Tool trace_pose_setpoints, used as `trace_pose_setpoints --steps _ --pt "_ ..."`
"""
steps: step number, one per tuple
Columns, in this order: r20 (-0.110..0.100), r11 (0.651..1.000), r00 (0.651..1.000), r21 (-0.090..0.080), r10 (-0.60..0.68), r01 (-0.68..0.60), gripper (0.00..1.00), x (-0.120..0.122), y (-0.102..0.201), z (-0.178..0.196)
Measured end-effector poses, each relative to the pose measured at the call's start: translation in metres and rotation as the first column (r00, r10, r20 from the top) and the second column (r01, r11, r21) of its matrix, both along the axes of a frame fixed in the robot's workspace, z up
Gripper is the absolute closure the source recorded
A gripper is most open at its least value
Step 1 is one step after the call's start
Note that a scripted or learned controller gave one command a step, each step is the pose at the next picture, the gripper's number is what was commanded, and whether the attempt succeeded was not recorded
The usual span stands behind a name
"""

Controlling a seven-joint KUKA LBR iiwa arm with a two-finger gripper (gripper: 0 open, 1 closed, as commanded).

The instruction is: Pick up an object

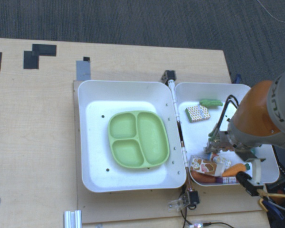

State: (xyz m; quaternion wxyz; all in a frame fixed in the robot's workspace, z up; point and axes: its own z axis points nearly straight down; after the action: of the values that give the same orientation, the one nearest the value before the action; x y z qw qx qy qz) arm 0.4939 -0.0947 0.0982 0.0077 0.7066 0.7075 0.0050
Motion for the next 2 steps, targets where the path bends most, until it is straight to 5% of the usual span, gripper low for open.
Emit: trace_pose_setpoints --steps 1,2 --pt "-0.012 1.0 1.0 0.004 0.004 -0.004 1.0 0.077 0.004 0.125" --pt "-0.014 1.0 1.0 0.003 0.002 -0.002 1.0 0.14 -0.07 0.129"
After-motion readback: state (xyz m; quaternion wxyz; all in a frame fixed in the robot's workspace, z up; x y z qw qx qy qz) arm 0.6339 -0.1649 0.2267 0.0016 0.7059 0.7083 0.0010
